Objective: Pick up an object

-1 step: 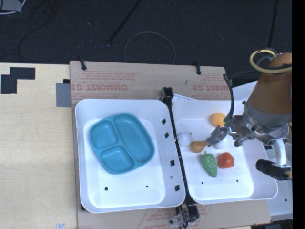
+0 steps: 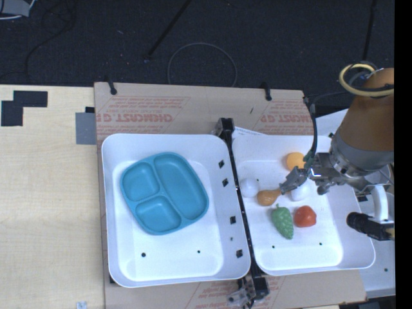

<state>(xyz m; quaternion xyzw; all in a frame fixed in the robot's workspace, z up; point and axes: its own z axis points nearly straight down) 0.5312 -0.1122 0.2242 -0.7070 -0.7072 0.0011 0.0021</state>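
Arm (image 2: 367, 118) enters from the right, over the right bin (image 2: 328, 253). End effector (image 2: 297, 184) sits low in that bin, just right of the orange drumstick-shaped toy (image 2: 268, 196) and just below the orange ball (image 2: 295, 160). Cannot tell whether the end effector is open or closed, nor whether it grips anything; a small white piece (image 2: 297, 194) lies right beneath it.

Right bin contents: white ball (image 2: 248, 187) at the left wall, drumstick beside it, green toy (image 2: 282, 223) nearer, touching or nearly touching a red tomato (image 2: 305, 216) on its right. Orange ball farther back.

Left bin (image 2: 161, 262): blue three-compartment plate (image 2: 165, 192), tilted in plan, nothing on it.

Both bins rest on cardboard (image 2: 193, 111) on the bench (image 2: 45, 205)
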